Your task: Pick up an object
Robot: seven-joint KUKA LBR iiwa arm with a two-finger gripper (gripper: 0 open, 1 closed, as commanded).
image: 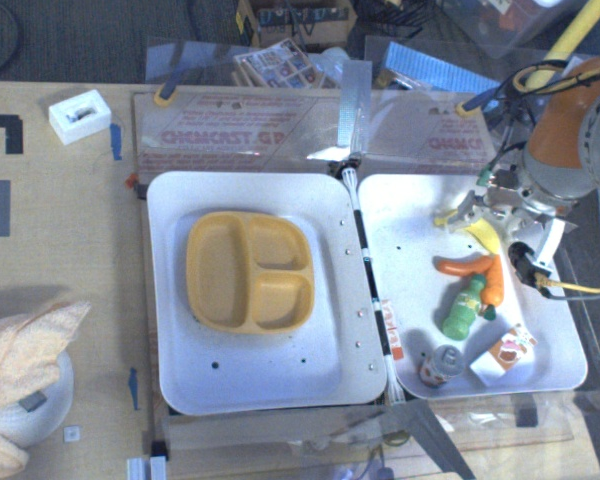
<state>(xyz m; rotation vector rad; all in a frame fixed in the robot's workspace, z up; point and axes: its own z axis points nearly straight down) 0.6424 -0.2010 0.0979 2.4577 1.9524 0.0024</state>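
Several small objects lie in the right bin (570,368): we see a yellow banana (483,236), an orange carrot (492,280), a green bottle (462,311) and a small can (442,361). The gripper (477,204) hovers just beside the banana; whether it grips anything we cannot tell. A yellow divided tray (248,271) sits in the left bin (170,218).

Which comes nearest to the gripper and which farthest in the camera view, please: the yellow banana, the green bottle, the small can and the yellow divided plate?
Measured from the gripper:
1. Yellow banana, right bin, just below the gripper.
2. Green bottle, middle of the right bin.
3. Small can, right bin's front edge.
4. Yellow divided plate, left bin.
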